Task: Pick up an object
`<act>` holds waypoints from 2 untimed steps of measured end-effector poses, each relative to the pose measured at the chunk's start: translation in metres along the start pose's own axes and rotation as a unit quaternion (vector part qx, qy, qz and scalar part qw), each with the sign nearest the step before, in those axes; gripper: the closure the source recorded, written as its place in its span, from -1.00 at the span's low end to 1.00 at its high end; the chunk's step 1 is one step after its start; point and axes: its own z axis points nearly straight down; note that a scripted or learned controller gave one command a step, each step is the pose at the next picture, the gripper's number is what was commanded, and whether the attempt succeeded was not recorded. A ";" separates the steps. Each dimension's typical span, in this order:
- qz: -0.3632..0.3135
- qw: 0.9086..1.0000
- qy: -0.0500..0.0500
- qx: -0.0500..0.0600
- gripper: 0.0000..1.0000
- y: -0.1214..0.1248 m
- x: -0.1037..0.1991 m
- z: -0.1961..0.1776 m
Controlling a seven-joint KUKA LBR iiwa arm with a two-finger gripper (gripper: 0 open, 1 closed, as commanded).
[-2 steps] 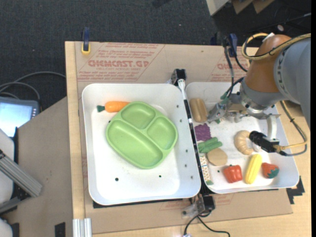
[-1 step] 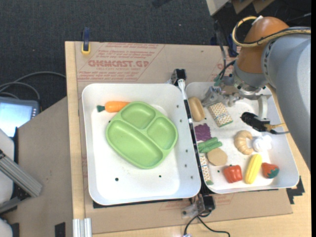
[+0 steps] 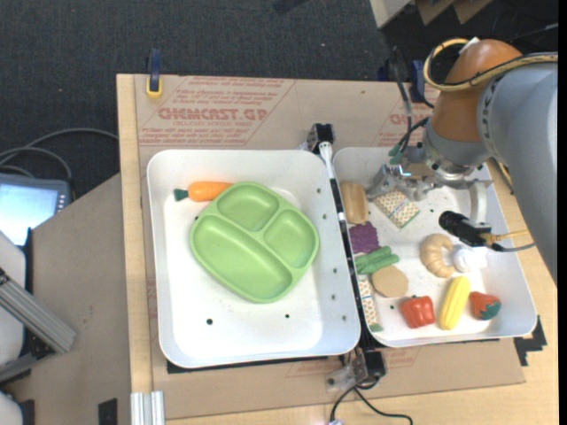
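In the right bin (image 3: 523,304), the gripper (image 3: 403,177) hangs low at the far end, just above a checkered cracker (image 3: 396,207), and whether it is apart or together cannot be told. Close beside lie a bread roll (image 3: 355,202), purple grapes (image 3: 362,235) and green beans (image 3: 376,259); nearer lie a croissant (image 3: 436,253), corn (image 3: 455,300) and a red pepper (image 3: 417,310). The left bin (image 3: 177,308) holds a green divided plate (image 3: 254,240) and a carrot (image 3: 204,190).

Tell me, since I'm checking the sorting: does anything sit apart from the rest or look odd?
Yes: the toy carrot lies in the left bin, wedged against the green divided plate, while all other toy foods are in the right bin.
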 end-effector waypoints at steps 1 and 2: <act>-0.001 1.000 0.000 -0.002 1.00 0.001 0.001 -0.011; -0.003 1.000 0.000 -0.003 1.00 -0.032 0.058 -0.104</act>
